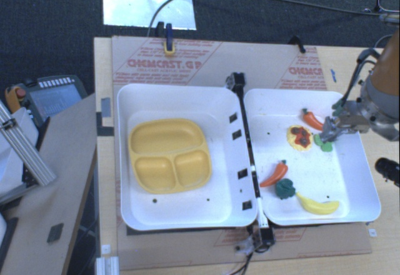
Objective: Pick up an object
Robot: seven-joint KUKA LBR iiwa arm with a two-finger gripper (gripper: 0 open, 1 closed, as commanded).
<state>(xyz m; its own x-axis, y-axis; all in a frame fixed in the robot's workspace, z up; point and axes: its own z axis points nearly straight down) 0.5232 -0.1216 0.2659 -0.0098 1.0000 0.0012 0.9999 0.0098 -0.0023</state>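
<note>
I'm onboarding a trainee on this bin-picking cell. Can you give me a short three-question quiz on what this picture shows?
1. True or false: the yellow divided tray lies in the right bin.
2. Which toy lies nearest the front edge of the right bin? A) the banana B) the pizza slice C) the upper orange pepper
3. Fill in: the end effector hangs over the ___ bin, close to a small green piece.

Key
1. False: it lies in the left bin.
2. A.
3. Right.
</note>
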